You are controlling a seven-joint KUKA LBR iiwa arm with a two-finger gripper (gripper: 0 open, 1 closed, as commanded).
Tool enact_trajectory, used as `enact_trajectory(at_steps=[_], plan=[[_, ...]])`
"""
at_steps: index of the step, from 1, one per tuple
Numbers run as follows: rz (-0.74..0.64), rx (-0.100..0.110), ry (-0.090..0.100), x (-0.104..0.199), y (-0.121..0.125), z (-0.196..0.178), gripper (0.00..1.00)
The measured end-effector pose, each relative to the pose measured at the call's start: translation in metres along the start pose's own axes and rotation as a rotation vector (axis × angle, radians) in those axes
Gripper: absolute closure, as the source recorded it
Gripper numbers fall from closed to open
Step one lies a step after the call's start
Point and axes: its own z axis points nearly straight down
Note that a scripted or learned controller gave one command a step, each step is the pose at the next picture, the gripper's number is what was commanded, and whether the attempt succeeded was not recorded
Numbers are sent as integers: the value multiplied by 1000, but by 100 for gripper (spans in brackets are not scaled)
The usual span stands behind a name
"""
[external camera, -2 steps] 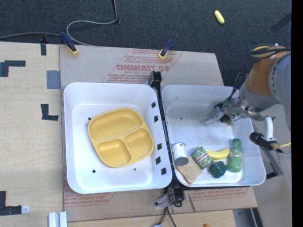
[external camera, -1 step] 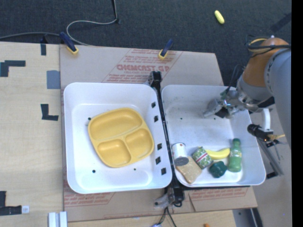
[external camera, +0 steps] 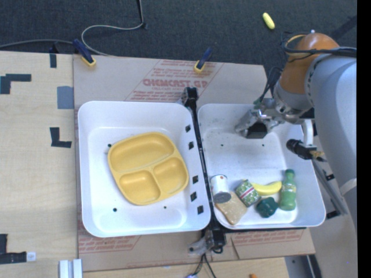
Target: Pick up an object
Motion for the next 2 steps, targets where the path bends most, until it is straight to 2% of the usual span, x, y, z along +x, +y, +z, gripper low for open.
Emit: enact_trajectory(at_steps=[1, 2], plan=[[-1, 0, -4, -1, 0, -10, 100], [1, 5, 1, 48, -1, -24, 100]])
